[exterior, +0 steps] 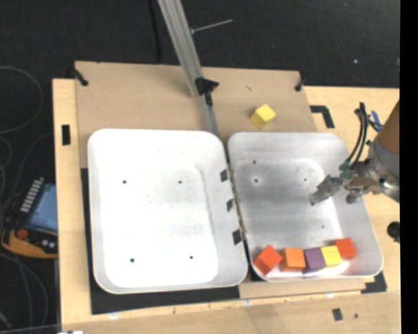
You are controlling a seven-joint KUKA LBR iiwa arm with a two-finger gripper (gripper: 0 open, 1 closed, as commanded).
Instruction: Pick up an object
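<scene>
While the grey arm's two-finger gripper [332, 190] hangs over the right shallow white bin [279, 152], its fingers stand apart with nothing between them. Along that bin's near wall sits a row of small foam cubes running left to right: an orange-red cube [268, 258] (turned corner-on), an orange cube [294, 257], a purple cube [313, 258], a yellow cube [331, 255] and another orange-red cube [345, 248]. A lone yellow block [262, 115] rests on the counter [146, 96] behind the bins. The left white bin [160, 207] lies alongside.
</scene>
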